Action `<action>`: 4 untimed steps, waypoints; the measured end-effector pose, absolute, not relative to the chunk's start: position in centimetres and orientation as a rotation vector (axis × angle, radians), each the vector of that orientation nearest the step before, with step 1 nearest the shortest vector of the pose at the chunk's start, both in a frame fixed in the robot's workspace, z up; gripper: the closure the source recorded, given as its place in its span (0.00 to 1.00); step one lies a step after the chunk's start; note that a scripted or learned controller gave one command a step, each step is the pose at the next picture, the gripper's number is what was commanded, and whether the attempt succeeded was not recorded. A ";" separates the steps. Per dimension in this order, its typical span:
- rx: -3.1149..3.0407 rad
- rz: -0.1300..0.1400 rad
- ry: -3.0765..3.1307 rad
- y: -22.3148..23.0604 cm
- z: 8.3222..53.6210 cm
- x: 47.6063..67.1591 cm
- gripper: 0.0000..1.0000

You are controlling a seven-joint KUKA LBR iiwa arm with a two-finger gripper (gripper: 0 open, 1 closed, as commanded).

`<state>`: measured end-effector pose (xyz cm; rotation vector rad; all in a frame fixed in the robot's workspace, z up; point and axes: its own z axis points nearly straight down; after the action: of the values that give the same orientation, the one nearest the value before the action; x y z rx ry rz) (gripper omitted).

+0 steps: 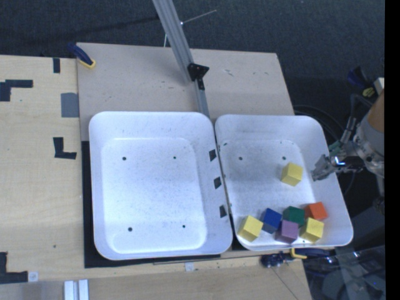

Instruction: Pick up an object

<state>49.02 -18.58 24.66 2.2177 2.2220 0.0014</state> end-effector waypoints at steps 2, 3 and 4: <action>2.216 0.000 2.231 -7.3 22.6 50.1 1.00; 2.216 -0.002 2.231 -2.0 21.7 50.2 1.00; 2.216 -0.002 2.231 2.6 21.3 49.6 1.00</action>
<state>49.61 2.57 21.30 2.2164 2.2308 -0.0021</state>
